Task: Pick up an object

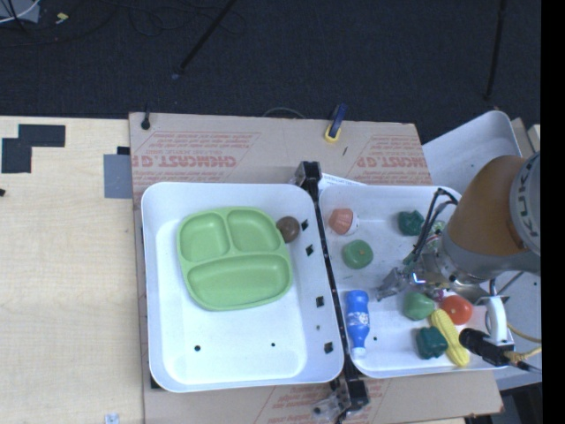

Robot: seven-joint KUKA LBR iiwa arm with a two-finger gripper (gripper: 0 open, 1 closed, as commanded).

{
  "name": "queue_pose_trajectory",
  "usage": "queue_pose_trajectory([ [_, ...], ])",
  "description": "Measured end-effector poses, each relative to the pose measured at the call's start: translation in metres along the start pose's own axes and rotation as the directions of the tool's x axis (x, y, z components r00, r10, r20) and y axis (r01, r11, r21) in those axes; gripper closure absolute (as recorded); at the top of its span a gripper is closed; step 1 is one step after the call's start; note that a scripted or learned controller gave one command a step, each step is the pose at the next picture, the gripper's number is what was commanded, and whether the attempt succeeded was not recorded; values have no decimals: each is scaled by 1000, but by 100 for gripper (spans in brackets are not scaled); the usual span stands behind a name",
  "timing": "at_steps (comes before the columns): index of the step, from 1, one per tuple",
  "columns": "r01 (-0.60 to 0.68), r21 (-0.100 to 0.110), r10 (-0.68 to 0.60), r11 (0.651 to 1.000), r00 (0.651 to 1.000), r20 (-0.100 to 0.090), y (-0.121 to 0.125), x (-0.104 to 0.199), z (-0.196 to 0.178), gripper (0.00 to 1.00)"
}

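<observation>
In the right bin point(388, 360), the gripper point(402, 281) hovers low, and I cannot tell its state.
The blue bottle point(356, 321) lies just left of it, long axis running near-to-far, cap end nearest.

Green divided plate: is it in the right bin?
No, the green divided plate lies in the left bin.

place: robot lab — white bins point(159, 237) on taped cardboard point(221, 153) | loose cables point(26, 7) — dark carpet point(353, 42)
</observation>
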State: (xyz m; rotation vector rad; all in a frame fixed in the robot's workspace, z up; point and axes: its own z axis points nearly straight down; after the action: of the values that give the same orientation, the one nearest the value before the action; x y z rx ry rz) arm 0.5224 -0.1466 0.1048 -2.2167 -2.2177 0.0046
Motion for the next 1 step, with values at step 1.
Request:
queue_pose_trajectory([
  [1, -1, -2, 1, 1000, 1000, 0, 0, 2, 19, 0],
])
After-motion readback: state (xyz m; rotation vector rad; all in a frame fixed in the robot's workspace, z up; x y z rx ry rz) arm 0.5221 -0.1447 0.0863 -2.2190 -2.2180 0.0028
